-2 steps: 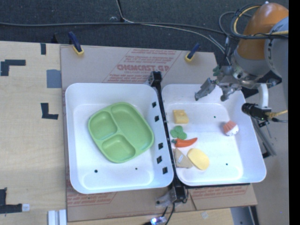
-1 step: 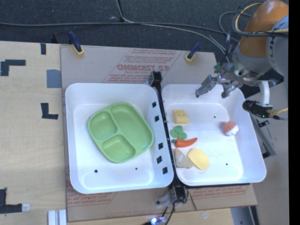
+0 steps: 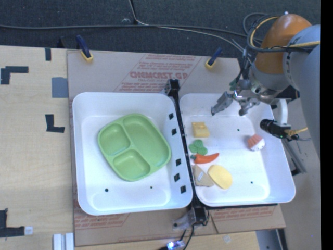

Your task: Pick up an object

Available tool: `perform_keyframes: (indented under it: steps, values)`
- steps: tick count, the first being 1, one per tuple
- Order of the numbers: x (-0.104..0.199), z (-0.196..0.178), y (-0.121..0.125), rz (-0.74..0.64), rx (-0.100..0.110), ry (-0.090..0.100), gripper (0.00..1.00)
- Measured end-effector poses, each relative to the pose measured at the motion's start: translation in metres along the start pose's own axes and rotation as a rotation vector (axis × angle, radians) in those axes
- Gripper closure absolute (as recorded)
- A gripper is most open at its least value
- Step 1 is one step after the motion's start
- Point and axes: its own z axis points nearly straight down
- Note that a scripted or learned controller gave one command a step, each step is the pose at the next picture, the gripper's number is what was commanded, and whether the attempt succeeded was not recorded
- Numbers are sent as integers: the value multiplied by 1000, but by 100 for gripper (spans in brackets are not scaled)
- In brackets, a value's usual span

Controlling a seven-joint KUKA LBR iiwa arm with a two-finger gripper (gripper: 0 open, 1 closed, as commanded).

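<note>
I find no object lifted yet: the toy carrot point(image 3: 204, 158) lies on the right bin point(image 3: 276, 189) floor near its left wall, long axis roughly left-right, tip toward the right. A yellow block point(image 3: 201, 129) sits above it. The gripper point(image 3: 232, 106) hangs spread and empty over the bin's far end; the whole pick remains.
</note>
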Motion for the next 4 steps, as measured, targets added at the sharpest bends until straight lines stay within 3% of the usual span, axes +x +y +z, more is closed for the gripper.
perform_keyframes:
  steps: [1,2,3,4]
  values:
    - [-7,61,-5,1,1,0,0]
    - [-6,77,-3,1,-12,-1,0]
    - [-6,66,-2,-2,-13,-3,100]
    - [-3,20,5,-1,-10,1,100]
